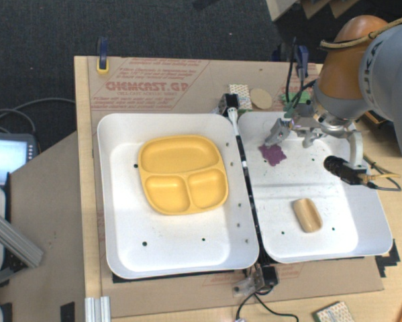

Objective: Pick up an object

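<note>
Table (pixel 85 180) topped with cardboard, two white bins side by side. Left bin (pixel 117 206): yellow plate (pixel 182 173). Right bin (pixel 362 241): purple scrap (pixel 273 154) near far end, tan roll (pixel 307 215) near front. Hand (pixel 293 136) over far end of right bin, fingers spread, nothing between. Scrap just beside left finger, not straddled. Step, by my reading: approach, no grasp yet. Next: shift over scrap, lower, close.

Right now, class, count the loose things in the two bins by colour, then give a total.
Yellow: 1, the plate
Purple: 1, the scrap
Tan: 1, the roll
Total: 3
</note>
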Motion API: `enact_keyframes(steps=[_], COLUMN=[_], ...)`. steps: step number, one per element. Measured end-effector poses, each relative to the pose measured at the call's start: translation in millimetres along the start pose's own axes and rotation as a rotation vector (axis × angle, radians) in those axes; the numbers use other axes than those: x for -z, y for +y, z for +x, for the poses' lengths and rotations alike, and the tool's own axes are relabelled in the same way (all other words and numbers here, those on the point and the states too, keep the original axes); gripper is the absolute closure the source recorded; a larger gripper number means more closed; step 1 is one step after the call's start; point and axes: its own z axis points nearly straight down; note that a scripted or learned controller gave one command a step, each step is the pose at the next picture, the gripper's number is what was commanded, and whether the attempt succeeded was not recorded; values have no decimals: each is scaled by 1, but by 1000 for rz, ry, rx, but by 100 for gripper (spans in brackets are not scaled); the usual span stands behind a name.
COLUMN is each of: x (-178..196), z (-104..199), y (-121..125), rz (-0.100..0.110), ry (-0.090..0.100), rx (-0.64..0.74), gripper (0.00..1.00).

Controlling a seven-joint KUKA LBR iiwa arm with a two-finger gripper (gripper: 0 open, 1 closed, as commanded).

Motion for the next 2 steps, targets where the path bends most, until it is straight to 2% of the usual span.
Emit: enact_keyframes(steps=[1, 2], x=[-49, 41], z=[3, -76], y=[-12, 43], rz=[10, -12], ry=[2, -7], rx=[0, -3], gripper=[0, 0])
